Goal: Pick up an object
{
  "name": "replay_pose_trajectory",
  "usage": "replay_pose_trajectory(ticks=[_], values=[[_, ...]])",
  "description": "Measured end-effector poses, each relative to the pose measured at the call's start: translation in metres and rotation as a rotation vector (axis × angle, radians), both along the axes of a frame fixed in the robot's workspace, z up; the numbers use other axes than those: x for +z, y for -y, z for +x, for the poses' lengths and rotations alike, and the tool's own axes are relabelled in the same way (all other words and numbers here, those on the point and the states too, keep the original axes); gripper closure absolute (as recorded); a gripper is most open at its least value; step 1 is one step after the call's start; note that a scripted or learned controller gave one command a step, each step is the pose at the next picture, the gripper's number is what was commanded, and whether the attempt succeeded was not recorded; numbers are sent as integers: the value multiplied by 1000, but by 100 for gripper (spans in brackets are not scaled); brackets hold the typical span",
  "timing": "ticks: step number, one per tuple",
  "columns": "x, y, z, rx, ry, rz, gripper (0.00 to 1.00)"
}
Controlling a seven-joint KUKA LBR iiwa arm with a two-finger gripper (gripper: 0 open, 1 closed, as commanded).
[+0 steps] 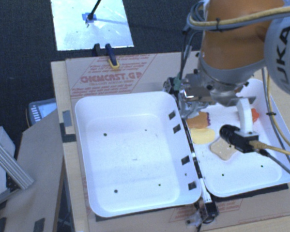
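Arm over the right bin; finger state cannot be told.

The gripper (226,110) sits low over the right bin (256,178), its tip hidden under the grey wrist and orange band, so whether it is released, clenched or grasping anything cannot be determined. Just beside and below it lie the objects: an orange-brown piece (198,120), a yellow piece (203,136) touching it, and a tan slice (223,150) next to a black fitting (236,138). A white upright piece (245,116) with a red-orange item (255,115) behind it stands to one side. The left bin (133,150) lies well apart.
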State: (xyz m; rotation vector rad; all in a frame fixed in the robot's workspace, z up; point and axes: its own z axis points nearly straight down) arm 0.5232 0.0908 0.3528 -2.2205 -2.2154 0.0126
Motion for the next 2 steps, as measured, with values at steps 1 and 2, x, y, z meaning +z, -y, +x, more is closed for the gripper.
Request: replay_pose_trajectory(ticks=[1, 2], values=[[74, -60, -3, 13, 18, 7, 100], [50, -105, -38, 12, 8, 4, 100]])
